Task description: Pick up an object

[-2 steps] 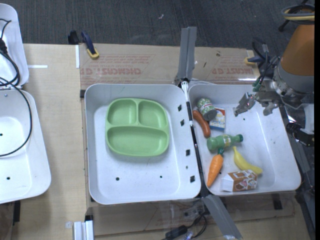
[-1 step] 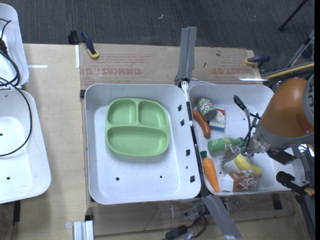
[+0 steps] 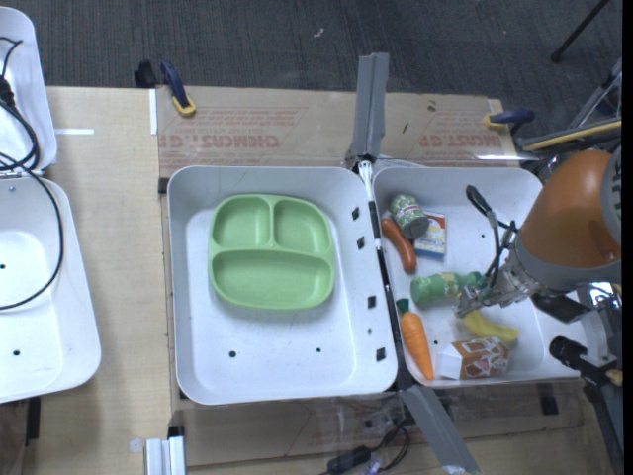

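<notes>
The right bin [image 3: 534, 181] holds several items. A green can [image 3: 405, 211] and a blue and white box [image 3: 431, 235] lie at its back left, with an orange-red sausage [image 3: 399, 243] beside them. A green bottle [image 3: 441, 286] lies on its side mid-bin. A carrot [image 3: 416, 339] rests along the left wall, a yellow banana [image 3: 492, 326] and a small brown carton [image 3: 476, 358] sit near the front. My gripper [image 3: 483, 295] is low in the bin, at the bottle's right end and just above the banana. Nothing is visibly lifted.
The left bin [image 3: 198, 344] holds a green divided plate [image 3: 272, 252]. A grey divider bar [image 3: 370, 107] rises between the bins at the back. The arm's orange band [image 3: 579, 211] hangs over the right bin's right side. A white appliance with black cables [image 3: 30, 265] sits at far left.
</notes>
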`<state>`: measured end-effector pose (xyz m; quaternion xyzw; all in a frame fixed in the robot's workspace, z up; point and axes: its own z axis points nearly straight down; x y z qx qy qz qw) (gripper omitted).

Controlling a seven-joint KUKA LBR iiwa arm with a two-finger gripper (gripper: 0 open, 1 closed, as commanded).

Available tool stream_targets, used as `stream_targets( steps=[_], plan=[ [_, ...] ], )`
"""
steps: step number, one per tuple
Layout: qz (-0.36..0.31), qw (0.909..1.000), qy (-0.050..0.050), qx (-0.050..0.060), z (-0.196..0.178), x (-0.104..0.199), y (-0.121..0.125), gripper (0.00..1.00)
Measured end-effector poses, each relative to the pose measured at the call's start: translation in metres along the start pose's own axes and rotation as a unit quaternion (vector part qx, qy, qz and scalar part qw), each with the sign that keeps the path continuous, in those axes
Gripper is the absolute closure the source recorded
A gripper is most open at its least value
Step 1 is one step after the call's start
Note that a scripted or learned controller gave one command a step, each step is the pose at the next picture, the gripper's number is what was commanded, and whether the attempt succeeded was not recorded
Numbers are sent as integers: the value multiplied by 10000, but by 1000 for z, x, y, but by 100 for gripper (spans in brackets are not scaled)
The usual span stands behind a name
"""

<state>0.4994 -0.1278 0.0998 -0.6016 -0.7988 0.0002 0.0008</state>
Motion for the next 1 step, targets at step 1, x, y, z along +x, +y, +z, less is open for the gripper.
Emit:
stream_targets(
  steps=[1],
  plan=[
    [53, 10000, -8, -3, -120, 54, 8, 100]
  ],
)
